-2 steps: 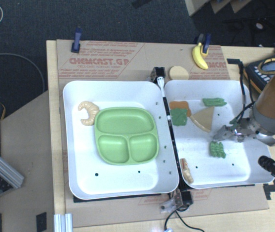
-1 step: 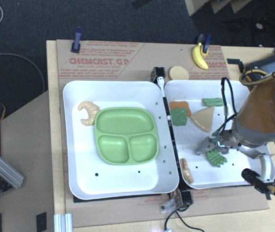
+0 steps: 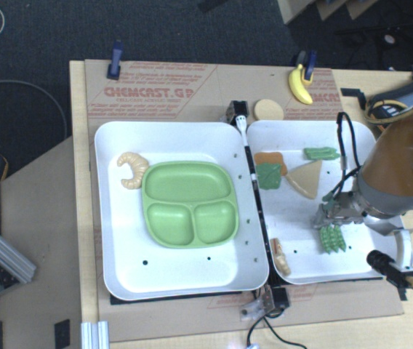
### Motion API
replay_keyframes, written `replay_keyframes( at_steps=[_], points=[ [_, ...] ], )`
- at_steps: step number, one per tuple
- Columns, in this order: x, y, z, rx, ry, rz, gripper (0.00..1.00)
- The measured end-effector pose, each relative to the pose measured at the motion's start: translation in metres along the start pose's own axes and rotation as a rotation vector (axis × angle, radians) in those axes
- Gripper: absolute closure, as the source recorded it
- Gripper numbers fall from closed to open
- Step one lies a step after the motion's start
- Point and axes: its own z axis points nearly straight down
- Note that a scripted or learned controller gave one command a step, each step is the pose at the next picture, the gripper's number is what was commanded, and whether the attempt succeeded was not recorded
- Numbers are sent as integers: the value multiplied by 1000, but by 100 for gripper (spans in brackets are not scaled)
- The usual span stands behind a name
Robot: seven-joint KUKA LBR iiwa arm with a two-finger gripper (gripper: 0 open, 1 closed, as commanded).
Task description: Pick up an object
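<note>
The grey arm w/ its orange band comes in from the right, and its jaws (image 3: pixel 331 217) sit low over the right shallow white bin (image 3: pixel 297 271), approx. at the bin's middle-right. Can't tell if the jaws are wide or narrow; the wrist hides most of them.

Just below the jaws lies a small green ridged piece (image 3: pixel 332 240), leafy-looking, w/ bumpy rows along it, flat on the bin floor. Whether the jaws touch it can't be made out.

Other items in the same bin: a pale tan wedge (image 3: pixel 305 178) near the centre, a dark green square piece (image 3: pixel 269 174) lying against an orange flat slab (image 3: pixel 272 161) by the left wall, a green long piece (image 3: pixel 321 153) up top, and a small tan lumpy item (image 3: pixel 280 255) at the lower-left wall.

The left shallow white bin (image 3: pixel 119 257) holds a light green three-section plate (image 3: pixel 190 203) and, beside its upper-left corner, a curled cream pastry shape (image 3: pixel 132 169).

On the table behind the bins: a yellow banana (image 3: pixel 299 86) and a round beige disc (image 3: pixel 268 110).
</note>
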Motion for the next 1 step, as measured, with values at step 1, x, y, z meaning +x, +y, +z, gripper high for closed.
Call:
replay_keyframes(
  at_steps=[1],
  points=[
    [0,0,-10,-2,-1,0,100]
  ],
)
